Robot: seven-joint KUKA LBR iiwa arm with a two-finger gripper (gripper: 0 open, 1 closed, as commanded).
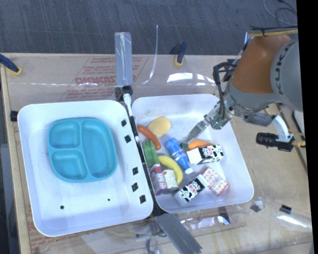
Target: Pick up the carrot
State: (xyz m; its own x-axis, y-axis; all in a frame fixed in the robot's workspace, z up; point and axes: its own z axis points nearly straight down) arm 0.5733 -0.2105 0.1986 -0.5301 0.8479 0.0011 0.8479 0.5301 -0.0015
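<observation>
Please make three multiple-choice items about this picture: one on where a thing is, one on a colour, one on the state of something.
1. Where does the carrot lie?
A. in the right bin
B. on the blue tray
C. on the bench outside the bins

2. What colour is the divided tray in the left bin?
A. red
B. blue
C. yellow

3. How is the carrot now?
A. lifted above the bin
B. on the divided tray
C. resting among the other items

Key: 1 A, it lies in the right bin above the cow-print carton. 2 B, the tray is light blue. 3 C, it rests low in the bin, by the gripper.
</observation>
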